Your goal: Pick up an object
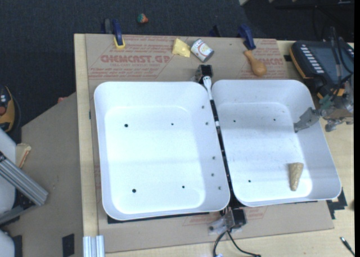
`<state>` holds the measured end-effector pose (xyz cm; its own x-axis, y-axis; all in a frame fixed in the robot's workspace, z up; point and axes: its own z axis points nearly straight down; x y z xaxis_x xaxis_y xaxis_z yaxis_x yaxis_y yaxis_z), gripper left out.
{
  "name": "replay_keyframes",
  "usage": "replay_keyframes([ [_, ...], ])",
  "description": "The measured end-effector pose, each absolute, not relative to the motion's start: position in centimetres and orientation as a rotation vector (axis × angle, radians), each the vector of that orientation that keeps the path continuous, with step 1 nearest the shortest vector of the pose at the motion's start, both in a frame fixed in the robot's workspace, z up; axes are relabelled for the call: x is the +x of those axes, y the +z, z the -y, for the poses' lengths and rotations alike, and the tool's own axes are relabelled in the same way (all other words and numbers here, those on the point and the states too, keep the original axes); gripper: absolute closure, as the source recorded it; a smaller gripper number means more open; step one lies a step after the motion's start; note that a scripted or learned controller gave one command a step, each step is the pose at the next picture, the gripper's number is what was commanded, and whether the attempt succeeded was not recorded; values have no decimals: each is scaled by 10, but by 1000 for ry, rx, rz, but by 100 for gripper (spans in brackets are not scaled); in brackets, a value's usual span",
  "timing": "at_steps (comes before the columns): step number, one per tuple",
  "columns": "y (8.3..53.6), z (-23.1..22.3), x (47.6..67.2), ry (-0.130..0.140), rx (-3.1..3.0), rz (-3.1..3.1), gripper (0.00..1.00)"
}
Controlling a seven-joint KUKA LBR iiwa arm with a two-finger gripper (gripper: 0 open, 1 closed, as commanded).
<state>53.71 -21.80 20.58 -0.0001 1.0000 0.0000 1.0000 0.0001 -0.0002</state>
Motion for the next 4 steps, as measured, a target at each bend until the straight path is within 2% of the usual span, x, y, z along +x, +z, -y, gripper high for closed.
replay_keyframes([
  [1,119,224,481,8,-2218,2209,0],
  [2,83,220,480,-6,-2210,2218,0],
  [4,84,220,480,-6,-2211,2219,0],
])
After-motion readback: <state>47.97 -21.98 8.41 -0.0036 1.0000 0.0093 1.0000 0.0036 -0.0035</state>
